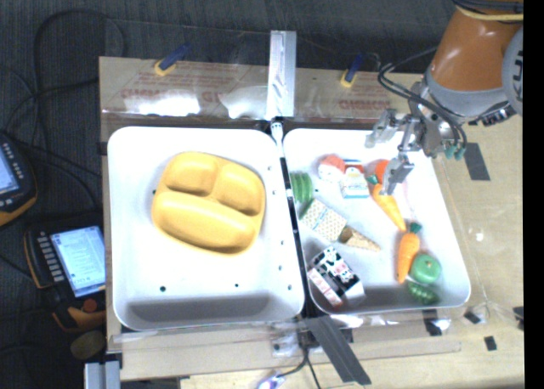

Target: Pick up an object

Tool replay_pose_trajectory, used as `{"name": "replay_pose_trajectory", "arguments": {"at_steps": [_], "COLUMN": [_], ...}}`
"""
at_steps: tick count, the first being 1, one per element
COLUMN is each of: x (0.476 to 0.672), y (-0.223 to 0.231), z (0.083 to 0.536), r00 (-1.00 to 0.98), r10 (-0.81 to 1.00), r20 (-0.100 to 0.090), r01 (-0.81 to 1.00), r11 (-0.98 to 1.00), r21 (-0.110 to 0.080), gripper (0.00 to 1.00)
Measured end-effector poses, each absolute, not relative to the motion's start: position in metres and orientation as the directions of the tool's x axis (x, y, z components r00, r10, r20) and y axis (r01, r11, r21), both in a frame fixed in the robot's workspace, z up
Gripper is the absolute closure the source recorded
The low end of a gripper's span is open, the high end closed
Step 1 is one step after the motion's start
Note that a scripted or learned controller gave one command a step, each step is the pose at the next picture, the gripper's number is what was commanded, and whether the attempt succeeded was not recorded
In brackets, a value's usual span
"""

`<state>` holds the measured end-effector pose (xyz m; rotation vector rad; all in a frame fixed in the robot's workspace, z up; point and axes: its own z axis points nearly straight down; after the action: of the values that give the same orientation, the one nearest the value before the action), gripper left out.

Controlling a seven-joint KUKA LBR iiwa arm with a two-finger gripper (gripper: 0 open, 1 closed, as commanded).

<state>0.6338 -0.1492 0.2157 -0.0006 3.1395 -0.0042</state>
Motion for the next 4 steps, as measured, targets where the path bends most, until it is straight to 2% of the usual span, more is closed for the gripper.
{"name": "replay_pose_trajectory", "arguments": {"at_steps": [1,2,3,4], "x": [0.579,0.515,0.528,0.491], "y": [-0.163,-0.186,-0.189,-0.201], "z": [0.095,0.091,0.09,0.091], "r00": [-0.996,-0.998,-0.997,-0.989], "r10": [-0.09,0.062,0.081,0.145], "r20": [-0.002,-0.016,-0.009,-0.019], "r01": [-0.09,0.062,0.081,0.145], "r11": [0.996,0.998,0.997,0.989], "r21": [-0.002,-0.002,-0.001,-0.002], "gripper": [0.0,0.0,0.0,0.0]}}
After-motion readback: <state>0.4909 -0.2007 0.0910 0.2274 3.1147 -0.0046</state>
